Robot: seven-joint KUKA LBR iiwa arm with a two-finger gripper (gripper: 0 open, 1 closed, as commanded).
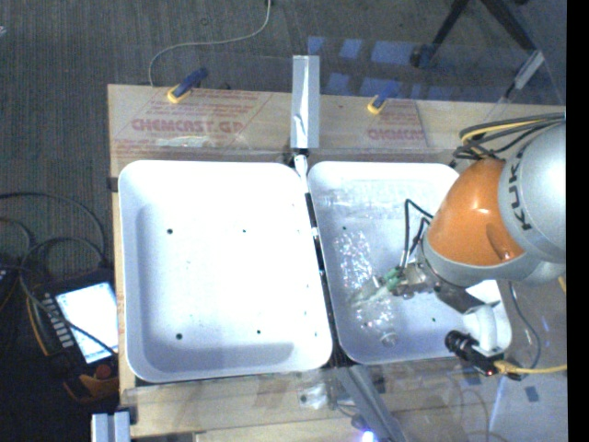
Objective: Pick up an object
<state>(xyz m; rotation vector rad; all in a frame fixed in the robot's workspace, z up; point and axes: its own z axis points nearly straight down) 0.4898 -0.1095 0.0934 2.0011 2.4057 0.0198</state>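
A clear, crinkled plastic object (363,267) is lying in the right shallow white bin (386,178), just beside the end effector (398,282) — whose grip I cannot tell. It is probably light, flimsy and slippery — pinching a raised fold looks best.

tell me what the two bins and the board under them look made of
Left bin and right bin: apparently moulded plastic, smooth white and slightly glossy, with rounded rims and soft highlights. Board: looks like bare wood or plywood, a matte tan surface with faded red print.
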